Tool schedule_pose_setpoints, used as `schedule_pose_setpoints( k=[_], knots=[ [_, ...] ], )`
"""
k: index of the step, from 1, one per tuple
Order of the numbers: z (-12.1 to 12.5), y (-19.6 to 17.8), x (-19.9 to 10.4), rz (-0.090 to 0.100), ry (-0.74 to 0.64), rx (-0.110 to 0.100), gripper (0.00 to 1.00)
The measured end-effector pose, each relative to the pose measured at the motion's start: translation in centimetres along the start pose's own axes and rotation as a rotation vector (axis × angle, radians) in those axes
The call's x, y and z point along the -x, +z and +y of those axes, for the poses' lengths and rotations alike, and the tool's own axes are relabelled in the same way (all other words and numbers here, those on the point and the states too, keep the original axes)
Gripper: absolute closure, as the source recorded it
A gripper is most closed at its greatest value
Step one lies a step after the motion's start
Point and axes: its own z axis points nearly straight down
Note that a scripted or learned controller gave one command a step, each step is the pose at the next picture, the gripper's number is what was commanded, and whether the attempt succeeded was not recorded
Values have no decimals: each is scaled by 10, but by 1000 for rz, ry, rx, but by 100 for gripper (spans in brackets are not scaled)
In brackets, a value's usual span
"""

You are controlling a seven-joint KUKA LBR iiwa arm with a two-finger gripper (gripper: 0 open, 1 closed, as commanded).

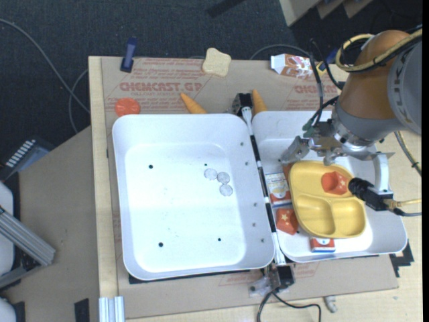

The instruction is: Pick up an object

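The hand (315, 146) hangs low in the right bin (385, 240), at the yellow tray's (328, 210) upper-left rim; I cannot tell its state, since the wrist hides it. The tray lies just below and right of the hand, its long axis running from upper left to lower right; a red piece (333, 182) sits in its upper compartment, the nearest target. The left bin (134, 146) lies well apart.

yellow divided tray (326, 203), flat, right bin (389, 237)

A yellow tray (326, 205) holds a red piece (333, 181) in white bins (181, 129).
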Motion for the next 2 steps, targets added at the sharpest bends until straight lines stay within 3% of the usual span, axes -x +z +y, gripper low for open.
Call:
schedule_pose_setpoints(
  k=[1, 2],
  knots=[
    [7, 95, 23, -2, 0, 7, 0],
    [9, 84, 19, 6, -1, 12, 100]
  ],
)
